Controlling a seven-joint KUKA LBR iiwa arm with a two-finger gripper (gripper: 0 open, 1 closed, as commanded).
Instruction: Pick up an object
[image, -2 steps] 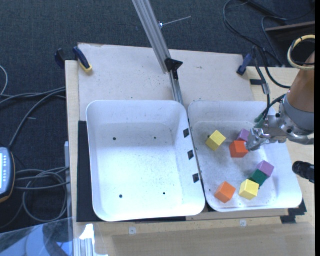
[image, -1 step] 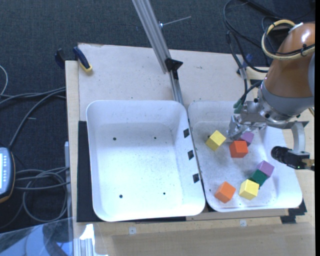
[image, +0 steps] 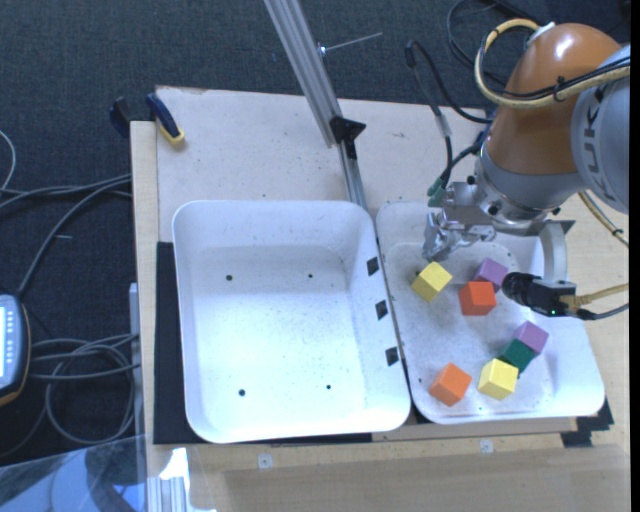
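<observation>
My gripper (image: 437, 246) hangs low over the back left of the right bin (image: 575, 395). Its tips are just above a yellow cube (image: 432, 281), which lies tilted on the bin floor. To the right of that cube sit a red cube (image: 478, 297) and a purple cube (image: 491, 271). Toward the front lie an orange cube (image: 451, 383), a second yellow cube (image: 498, 378), a green cube (image: 517, 354) and another purple cube (image: 531, 336). Nothing shows between my fingers.
The left bin (image: 280, 320) sits beside the right one, with black clips along the shared rim. A metal pole (image: 318, 80) slants up from the bench behind the bins. A yellow and blue tool (image: 165, 117) lies at the bench's back left.
</observation>
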